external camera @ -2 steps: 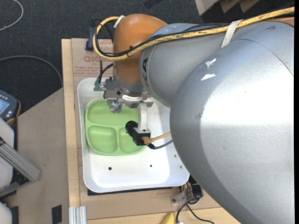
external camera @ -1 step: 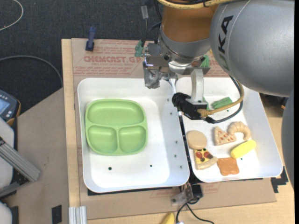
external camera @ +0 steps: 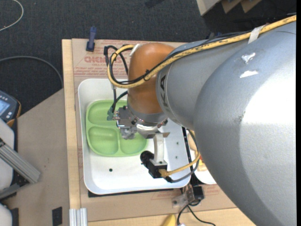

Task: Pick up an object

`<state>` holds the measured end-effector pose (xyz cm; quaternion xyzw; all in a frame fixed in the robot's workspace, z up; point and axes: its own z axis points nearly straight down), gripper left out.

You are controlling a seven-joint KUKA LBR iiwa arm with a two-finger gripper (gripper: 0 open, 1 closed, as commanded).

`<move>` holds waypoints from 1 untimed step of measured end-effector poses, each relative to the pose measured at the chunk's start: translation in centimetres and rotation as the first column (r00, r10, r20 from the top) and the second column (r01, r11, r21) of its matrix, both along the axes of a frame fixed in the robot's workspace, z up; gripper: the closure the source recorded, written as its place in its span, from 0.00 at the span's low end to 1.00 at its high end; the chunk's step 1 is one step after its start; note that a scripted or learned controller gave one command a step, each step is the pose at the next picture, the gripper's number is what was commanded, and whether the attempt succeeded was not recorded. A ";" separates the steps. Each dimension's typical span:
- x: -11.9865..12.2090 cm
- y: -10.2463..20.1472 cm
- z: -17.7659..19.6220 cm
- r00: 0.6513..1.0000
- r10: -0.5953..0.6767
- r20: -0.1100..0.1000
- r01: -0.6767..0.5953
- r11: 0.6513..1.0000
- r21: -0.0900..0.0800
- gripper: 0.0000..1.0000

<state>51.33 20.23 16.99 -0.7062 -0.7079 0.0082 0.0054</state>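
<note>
Green divided tray (external camera: pixel 101 126) lies flat in the left white bin (external camera: pixel 94 178), the likely pick. Best to catch a raised rim or divider, since the flat floor gives no grip. Arm (external camera: pixel 235 102) reaches from the right, wrist pointing down over the tray; jaws' state: cannot tell.

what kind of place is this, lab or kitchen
Most likely a robotics lab or test cell, not a kitchen: a big grey arm with loose yellow cabling works over a white bin holding a green divided tray, on a bench above dark carpet.
</note>
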 end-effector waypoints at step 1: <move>4.3 -1.3 21.4 0.999 -0.002 0.038 0.002 1.000 0.009 1.00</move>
